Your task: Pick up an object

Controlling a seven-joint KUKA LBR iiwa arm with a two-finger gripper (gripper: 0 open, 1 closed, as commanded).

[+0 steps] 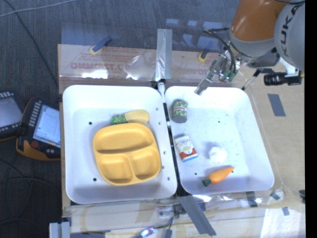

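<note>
Up near the top right of the frame, the gripper (202,89) hangs over the upper rim of the right bin (257,133), its thin tip slanting down and to the left; whether it is spread or pressed together I cannot tell from this view, and nothing shows in its grasp. Nearest to it is the green can (179,110), just below and left of the tip, standing by the divider between the bins. Further down the frame lie one small carton (185,148), one white ball (217,154) and one carrot (218,175), its long axis running left to right with a slight upward tilt. Across in the left bin (74,133) sit one yellow divided tray (127,152) and one corn-like piece (131,117) touching its upper edge. So four candidates share the arm's bin, and the can probably needs the shortest reach.
</note>
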